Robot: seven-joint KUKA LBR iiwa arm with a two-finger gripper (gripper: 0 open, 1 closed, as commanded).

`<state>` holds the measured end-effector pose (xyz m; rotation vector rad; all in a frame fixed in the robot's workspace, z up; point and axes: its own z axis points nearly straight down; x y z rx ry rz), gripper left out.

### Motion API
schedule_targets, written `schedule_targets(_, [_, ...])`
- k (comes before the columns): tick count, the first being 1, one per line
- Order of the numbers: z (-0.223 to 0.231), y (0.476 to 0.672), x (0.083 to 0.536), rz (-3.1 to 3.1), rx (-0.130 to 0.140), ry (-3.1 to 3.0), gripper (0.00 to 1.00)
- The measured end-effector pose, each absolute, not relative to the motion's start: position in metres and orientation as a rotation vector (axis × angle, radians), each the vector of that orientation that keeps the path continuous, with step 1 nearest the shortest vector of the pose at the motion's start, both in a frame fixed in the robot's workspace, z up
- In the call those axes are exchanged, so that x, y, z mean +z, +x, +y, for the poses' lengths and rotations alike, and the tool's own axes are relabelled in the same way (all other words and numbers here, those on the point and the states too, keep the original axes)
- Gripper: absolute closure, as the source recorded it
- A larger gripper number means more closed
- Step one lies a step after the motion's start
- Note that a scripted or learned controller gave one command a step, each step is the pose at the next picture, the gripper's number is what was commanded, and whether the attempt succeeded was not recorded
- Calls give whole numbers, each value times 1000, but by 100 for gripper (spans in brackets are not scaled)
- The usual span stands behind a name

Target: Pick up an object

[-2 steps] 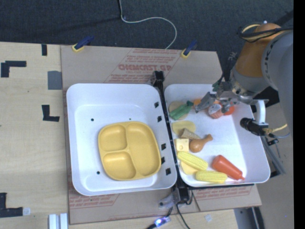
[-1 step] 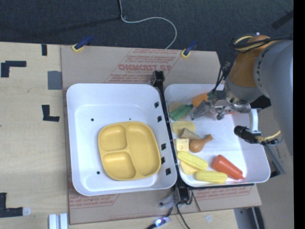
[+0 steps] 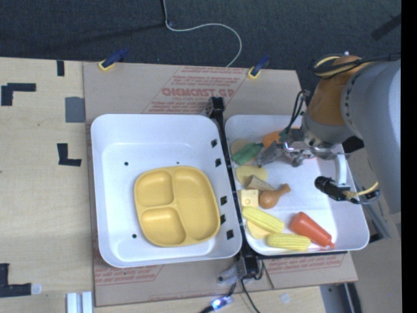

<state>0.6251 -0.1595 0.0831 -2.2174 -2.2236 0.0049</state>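
Where pincer (image 3: 268, 152) hovers: crowding toy food (image 3: 273, 223).

You have little free room in the right bin (image 3: 357, 235): the green piece (image 3: 247, 153), the cheese wedge (image 3: 251, 175), the drumstick (image 3: 274, 195), two corn cobs (image 3: 265, 220) and the carrot (image 3: 311, 230) crowd its left half and near edge. The pincer (image 3: 268, 152) sits low over the green piece at the far left corner, with the arm (image 3: 339, 106) blocking the far right side. Bare floor lies between the drumstick and the right wall. In the left bin (image 3: 117, 135), the yellow divided plate (image 3: 176, 205) fills the middle; you can pass along its far and left margins.
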Motion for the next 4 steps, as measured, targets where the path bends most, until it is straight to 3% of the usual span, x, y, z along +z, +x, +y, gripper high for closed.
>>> schedule_targets(1, [-159,626,95,-2226,4,-2218,100])
schedule_targets(3, [-141,630,197,-2226,-4,-2221,100])
schedule_targets(4, [-141,631,226,-2225,-2,-2221,100])
